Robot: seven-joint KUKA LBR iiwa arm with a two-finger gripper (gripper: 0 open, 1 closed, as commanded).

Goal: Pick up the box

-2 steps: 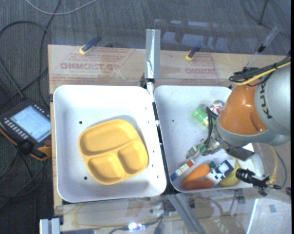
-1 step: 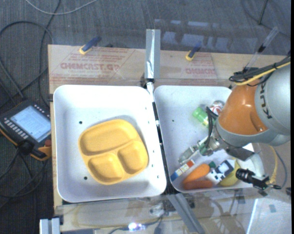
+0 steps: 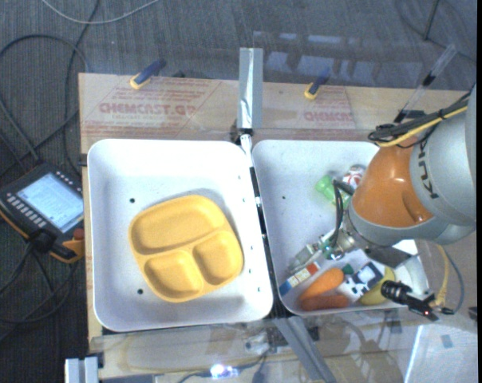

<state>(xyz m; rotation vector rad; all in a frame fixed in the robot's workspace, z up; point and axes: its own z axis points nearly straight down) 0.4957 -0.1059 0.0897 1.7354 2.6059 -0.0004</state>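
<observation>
Arm (image 3: 420,186) low over the right bin (image 3: 293,174) now, grey body and orange band bulking across that bin's right half, wrist pointed down toward the near edge. Gripper (image 3: 334,244) sits down among the clutter, and from up here I cannot tell whether it is released or clenched; the wrist hides it.

Target looks to be the small box (image 3: 302,276), a slim white carton with coloured print, lying flat near the right bin's front-left corner, just beside the gripper and touching the orange carrot (image 3: 325,287) along its near side. A second printed carton (image 3: 361,276) lies just past the carrot toward the right, with something yellow (image 3: 374,295) at the front edge. A green item (image 3: 327,187) rests nearer the bin's back.

Judging by this, we're at the reach-and-descend step, nothing visibly lifted yet. Next move needs the gripper centred across the box's narrow width, clear of the carrot, then a clean squeeze and a straight lift.

Left bin (image 3: 105,238) carries a yellow divided tray (image 3: 187,247) near its centre. Both bins sit on a plywood bench (image 3: 161,106) with clamps at the back; dark carpet, loose cables, and a teach pendant (image 3: 40,206) on the floor at left.
</observation>
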